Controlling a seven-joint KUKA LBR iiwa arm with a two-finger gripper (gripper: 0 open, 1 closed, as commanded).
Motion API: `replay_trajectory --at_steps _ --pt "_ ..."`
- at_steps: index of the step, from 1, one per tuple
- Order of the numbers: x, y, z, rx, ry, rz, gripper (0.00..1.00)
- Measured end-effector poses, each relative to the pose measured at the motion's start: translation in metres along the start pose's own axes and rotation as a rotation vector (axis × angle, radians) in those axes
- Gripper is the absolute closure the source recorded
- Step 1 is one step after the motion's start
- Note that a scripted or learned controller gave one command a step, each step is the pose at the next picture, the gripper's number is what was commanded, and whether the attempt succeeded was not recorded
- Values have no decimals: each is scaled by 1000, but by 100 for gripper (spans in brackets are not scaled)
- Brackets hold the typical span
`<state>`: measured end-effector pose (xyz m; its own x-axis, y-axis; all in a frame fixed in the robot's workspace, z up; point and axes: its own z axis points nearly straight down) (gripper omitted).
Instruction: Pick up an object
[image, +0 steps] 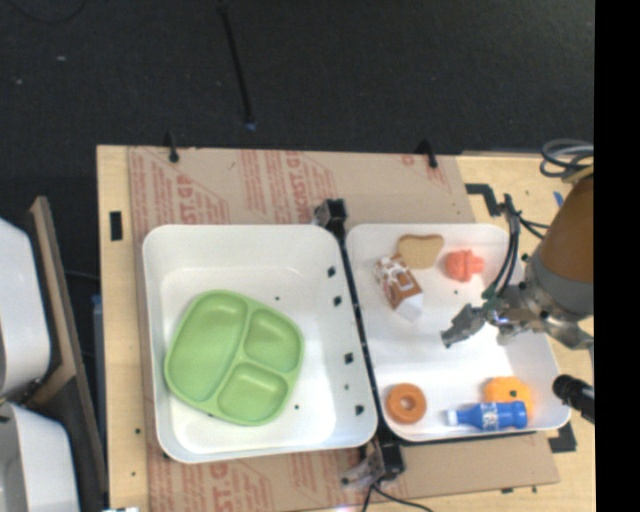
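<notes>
Risks, left to right. Left bin (160, 300) holds one green divided plate (235, 357), flat and wide, poor for a two-finger pinch; it is well apart from the arm, so likely not the target.

Right bin (440, 420) is the crowded one. The brown-and-white carton (399, 284) lies just beside the tan bread-shaped piece (419, 250), looks like touching, so a descent there could nudge both or pinch two at once. The orange ring (406, 402) sits near the front wall, low profile, easy to skate off. The blue bottle (490, 416) lies on its side touching the orange-yellow toy (505, 390); round body, likely to roll out of a close. The pink toy (462, 265) is alone near the back wall, cleanest pick in my view.

Gripper (468, 326) hovers over bare bin floor in the middle of the right bin, between the carton and the bottle. Nothing between its fingers. Can't tell how far open it is. A close here grabs air.

Count: 2 bins, 1 plate, 1 carton, 1 bread piece, 1 pink toy, 1 ring, 1 bottle, 1 orange-yellow toy.
</notes>
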<state>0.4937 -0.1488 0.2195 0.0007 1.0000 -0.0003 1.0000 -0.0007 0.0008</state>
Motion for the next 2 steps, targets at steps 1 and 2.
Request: replay_trajectory --at_steps 1,2 --pt "44 33 6 1 1 -54 0" --pt "33 11 38 2 0 1 0"
